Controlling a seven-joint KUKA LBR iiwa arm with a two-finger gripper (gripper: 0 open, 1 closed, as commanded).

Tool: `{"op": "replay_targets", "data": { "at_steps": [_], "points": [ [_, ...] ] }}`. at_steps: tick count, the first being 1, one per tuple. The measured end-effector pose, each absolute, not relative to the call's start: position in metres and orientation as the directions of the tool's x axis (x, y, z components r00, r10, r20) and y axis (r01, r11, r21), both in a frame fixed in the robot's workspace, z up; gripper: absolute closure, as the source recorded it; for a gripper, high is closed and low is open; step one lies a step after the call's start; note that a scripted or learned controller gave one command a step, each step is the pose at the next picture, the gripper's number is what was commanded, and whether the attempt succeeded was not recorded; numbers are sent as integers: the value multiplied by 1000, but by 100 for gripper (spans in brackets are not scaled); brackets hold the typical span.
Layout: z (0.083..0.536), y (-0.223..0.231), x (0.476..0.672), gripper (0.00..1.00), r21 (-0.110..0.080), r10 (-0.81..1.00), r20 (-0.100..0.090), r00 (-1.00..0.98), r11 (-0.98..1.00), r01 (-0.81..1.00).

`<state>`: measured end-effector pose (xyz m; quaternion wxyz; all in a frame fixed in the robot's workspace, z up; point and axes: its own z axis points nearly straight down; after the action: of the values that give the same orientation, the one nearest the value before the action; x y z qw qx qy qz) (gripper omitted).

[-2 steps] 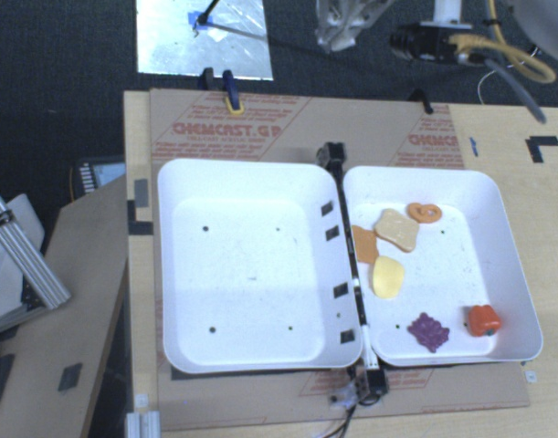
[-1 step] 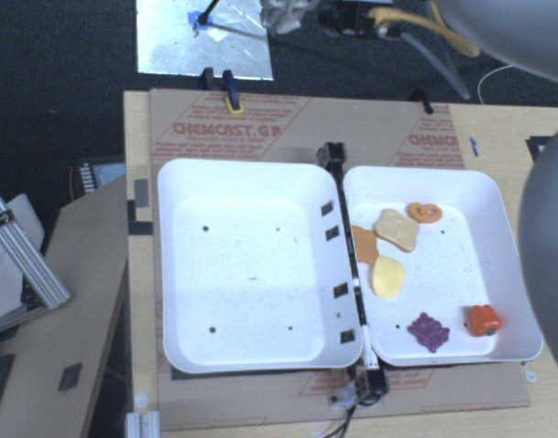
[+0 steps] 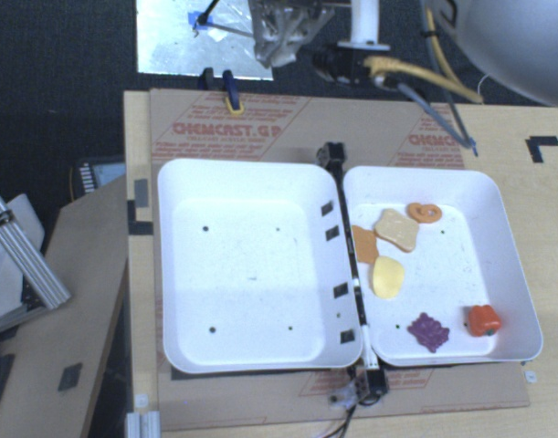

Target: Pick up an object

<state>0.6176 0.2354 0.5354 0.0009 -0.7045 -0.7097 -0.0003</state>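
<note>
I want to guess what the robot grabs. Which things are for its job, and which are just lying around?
For the job: gripper, pretzel, toast, yellow piece, purple grapes, red piece, right bin.

Just lying about: left bin, blue clamp, foil sheet.

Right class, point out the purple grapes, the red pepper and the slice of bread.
purple grapes [image 3: 428, 331], camera view, middle of the bunch
red pepper [image 3: 483, 319], camera view, centre of its body
slice of bread [image 3: 397, 230], camera view, middle of its top face

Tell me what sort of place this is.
Probably a robot test bench in a lab: two white bins on a taped cardboard sheet, toy food pieces, and a cabled gripper overhead.
</note>
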Motion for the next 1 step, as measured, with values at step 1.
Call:
{"op": "replay_targets", "data": {
  "at_steps": [1],
  "points": [
    [535,234,627,100,2,1000,1,-3,3,1000]
  ]
}}
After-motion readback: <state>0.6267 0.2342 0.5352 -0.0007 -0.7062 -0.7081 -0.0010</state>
